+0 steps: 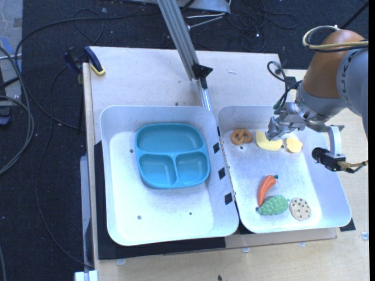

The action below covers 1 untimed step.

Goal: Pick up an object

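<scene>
My gripper (274, 131) hangs low in the right bin (328, 183), at its far side, directly over a yellow banana-like piece (268, 144). A second yellow piece (293, 145) lies just to its right. A brown pretzel (241, 136) sits to the left of the gripper. Nearer the front of that bin lie an orange carrot (265, 187), a green bunch (273, 205) and a chocolate-chip cookie (299, 208). The finger tips are hidden against the yellow piece.
The left bin (117, 215) holds a blue three-compartment plate (173, 155). A slanted metal pole (179, 31) reaches down to the bins' far edge. The arm's body (334, 75) and a black cable plug (327, 158) hang over the right bin's right side.
</scene>
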Tool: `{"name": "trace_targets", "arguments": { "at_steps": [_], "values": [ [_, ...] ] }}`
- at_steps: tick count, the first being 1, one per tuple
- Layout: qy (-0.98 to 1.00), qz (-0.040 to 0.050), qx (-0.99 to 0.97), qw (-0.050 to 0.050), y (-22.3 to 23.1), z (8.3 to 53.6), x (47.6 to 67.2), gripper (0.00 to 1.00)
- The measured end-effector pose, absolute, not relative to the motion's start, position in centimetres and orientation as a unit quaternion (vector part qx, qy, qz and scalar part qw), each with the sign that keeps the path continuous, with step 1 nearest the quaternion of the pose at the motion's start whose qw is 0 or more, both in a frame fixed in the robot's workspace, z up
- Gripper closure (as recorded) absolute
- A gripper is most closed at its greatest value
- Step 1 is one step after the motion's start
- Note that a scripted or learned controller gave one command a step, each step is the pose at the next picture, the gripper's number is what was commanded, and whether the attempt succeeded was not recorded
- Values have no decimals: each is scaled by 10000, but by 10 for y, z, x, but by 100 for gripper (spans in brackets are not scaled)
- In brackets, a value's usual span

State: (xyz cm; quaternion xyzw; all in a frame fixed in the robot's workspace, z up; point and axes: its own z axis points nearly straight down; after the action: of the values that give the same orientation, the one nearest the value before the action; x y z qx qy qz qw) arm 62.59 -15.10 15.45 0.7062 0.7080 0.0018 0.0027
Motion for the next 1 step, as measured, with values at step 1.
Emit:
{"name": "trace_targets", "arguments": {
  "at_steps": [1],
  "values": [
    [7082,23,7060,39,-150,218,633,100]
  ]
}}
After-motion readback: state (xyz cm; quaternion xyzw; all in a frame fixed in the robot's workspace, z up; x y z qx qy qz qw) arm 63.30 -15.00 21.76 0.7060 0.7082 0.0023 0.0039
